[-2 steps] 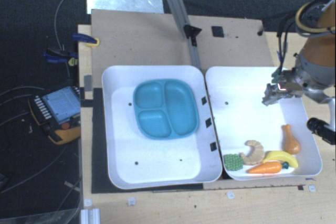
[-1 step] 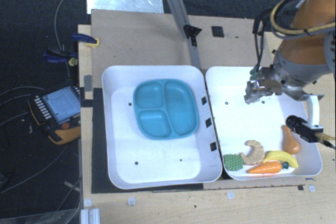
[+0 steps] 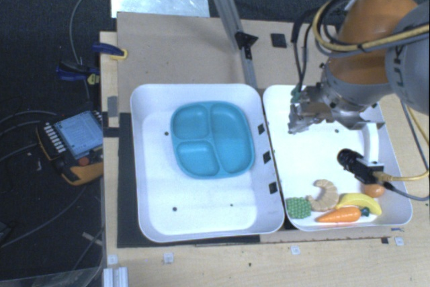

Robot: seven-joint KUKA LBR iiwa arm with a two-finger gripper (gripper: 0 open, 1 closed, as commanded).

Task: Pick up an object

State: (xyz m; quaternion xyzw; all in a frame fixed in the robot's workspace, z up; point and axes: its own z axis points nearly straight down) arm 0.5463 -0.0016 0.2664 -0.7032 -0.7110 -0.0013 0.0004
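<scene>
While the gripper (image 3: 297, 119) hovers over the right bin (image 3: 304, 165), its jaw state cannot be determined. At that bin's near edge lie a carrot (image 3: 339, 215), banana (image 3: 360, 201), tan croissant (image 3: 326, 193) and green piece (image 3: 298, 207). The left bin (image 3: 151, 165) holds a blue divided plate (image 3: 211, 138).
</scene>
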